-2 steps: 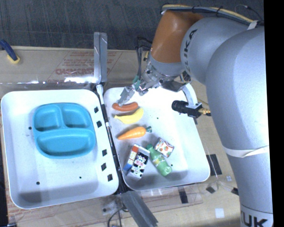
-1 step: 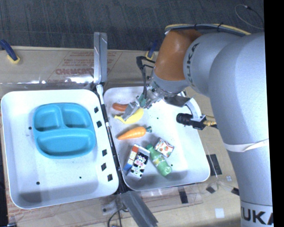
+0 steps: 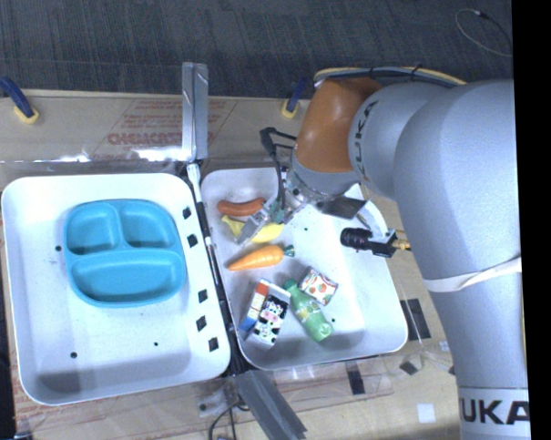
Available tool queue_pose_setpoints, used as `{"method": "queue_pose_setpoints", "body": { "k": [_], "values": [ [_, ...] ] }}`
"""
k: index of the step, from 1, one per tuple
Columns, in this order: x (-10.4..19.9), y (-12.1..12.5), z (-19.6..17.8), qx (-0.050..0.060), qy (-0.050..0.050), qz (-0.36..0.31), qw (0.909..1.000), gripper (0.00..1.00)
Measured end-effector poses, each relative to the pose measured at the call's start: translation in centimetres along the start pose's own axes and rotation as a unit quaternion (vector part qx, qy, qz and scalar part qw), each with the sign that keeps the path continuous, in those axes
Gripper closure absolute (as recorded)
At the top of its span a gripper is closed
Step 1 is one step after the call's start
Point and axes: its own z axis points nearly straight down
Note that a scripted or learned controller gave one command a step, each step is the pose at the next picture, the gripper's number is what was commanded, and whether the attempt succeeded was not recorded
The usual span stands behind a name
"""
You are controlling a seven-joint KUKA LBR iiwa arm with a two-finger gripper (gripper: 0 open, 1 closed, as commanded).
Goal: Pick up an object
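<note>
The right bin (image 3: 376, 324) holds several toy items. A brown sausage (image 3: 242, 207) lies at its far left, with a yellow banana-like piece (image 3: 266, 233) just below it and an orange carrot (image 3: 256, 257) below that. Nearer the front lie a patterned box (image 3: 267, 313), a green bottle (image 3: 310, 316) and a small fruit-print carton (image 3: 318, 286). My gripper (image 3: 265, 222) reaches down from the orange-banded wrist (image 3: 331, 130) and sits right at the yellow piece, between the sausage and the carrot. Its tip is partly hidden among these items.
The left bin (image 3: 45, 361) carries a blue divided plate (image 3: 124, 248). A metal divider (image 3: 196, 109) stands between the bins at the back. The arm's big grey body (image 3: 456, 188) covers the right bin's right side. A black fitting (image 3: 368, 241) juts out beside the wrist.
</note>
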Motion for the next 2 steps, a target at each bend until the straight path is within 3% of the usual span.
{"method": "queue_pose_setpoints", "body": {
  "k": [1,2],
  "values": [
    [0.1,0.0,-0.8,0.002,0.001,-0.002,1.0000,1.00],
    [3.2,4.2,-11.2,-0.001,-0.002,-0.015,0.9999,1.00]
  ]
}}
